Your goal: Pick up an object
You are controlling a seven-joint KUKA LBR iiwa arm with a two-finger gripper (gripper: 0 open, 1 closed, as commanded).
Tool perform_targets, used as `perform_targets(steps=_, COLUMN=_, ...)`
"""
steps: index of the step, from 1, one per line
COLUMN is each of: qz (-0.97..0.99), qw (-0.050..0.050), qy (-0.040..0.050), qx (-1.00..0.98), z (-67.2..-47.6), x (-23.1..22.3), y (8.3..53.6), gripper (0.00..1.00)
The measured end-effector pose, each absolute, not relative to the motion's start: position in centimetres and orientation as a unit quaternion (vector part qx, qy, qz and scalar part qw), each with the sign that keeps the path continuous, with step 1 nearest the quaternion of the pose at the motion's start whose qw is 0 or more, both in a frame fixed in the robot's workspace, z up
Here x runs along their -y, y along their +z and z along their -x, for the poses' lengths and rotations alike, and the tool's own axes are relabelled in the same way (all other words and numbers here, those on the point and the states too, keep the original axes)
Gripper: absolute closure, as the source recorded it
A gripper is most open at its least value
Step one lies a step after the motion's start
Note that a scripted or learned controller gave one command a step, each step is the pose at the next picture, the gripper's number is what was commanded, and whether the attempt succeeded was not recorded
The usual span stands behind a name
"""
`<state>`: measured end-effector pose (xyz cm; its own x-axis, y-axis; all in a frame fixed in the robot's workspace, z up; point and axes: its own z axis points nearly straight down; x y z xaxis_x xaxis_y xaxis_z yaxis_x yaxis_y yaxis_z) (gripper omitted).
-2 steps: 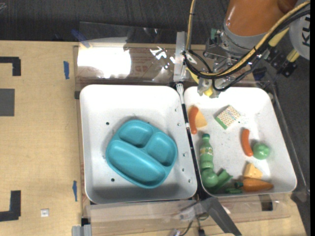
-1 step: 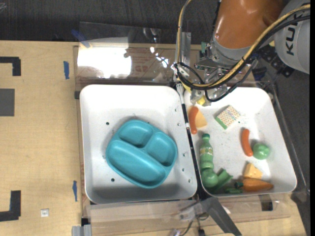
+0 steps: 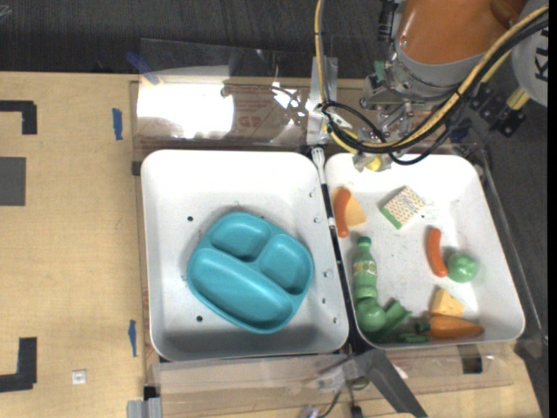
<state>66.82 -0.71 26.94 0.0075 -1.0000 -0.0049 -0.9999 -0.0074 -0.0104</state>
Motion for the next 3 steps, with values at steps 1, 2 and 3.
perform_targets(steps=1, qz=0.717, qw=0.005, qy=-0.004, qx=-0.697, z=-66.8, x=6.5, y=32.7, gripper=1.0)
perform_targets(steps=2, qz=0.763, qw=0.002, qy=0.0015, qx=-0.647, z=-66.7, x=3.8, y=27.9, gripper=1.0)
perform_targets(steps=3, qz=0.814, qw=0.002, qy=0.0007, qx=-0.58, z=-66.7, x=2.3, y=26.5, gripper=1.0)
